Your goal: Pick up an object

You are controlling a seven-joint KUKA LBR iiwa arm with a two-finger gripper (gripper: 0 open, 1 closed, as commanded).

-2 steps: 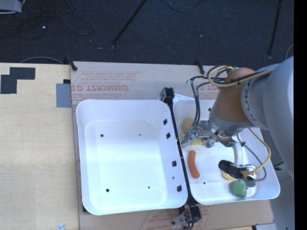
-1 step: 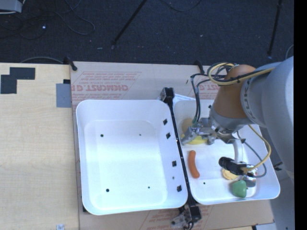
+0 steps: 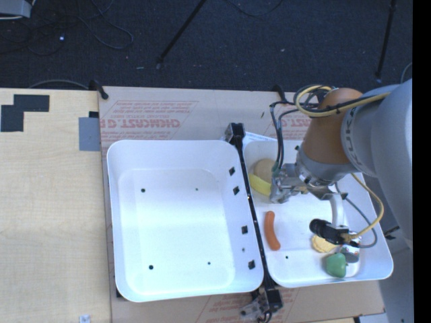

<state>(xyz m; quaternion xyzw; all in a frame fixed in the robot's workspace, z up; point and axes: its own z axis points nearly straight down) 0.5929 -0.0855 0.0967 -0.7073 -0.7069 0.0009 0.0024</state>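
One gripper (image 3: 283, 188) is hovering just beside the yellow object (image 3: 260, 180), seemingly lining up a grasp. Whether it is gripping anything, I cannot tell.

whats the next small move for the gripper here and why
Probably a short descent onto the yellow object. The gripper sits low in the right bin beside it, with nothing visibly between its fingers. The orange sausage-shaped piece lies further off, so the yellow one looks like the closest target.
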